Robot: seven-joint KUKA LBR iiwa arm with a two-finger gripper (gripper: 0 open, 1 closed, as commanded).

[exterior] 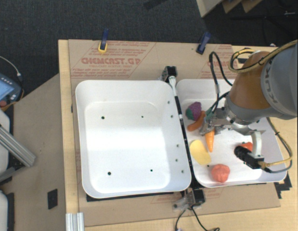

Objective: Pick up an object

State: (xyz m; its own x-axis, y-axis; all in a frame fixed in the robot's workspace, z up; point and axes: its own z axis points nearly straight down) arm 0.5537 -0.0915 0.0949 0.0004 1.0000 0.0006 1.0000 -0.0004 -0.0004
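I cannot tell the gripper [210,124] state above the orange carrot [209,141]; I judge it light, rigid, slick, best grasped mid-body across its width.

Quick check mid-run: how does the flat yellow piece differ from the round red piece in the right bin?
The flat yellow oval piece is pale yellow; the round red ball-like piece is pinkish red. The yellow piece lies by the divider between the bins; the red piece sits nearer the front rim. Yellow looks flatter and longer, red rounder. Both rest loose in the right white bin.
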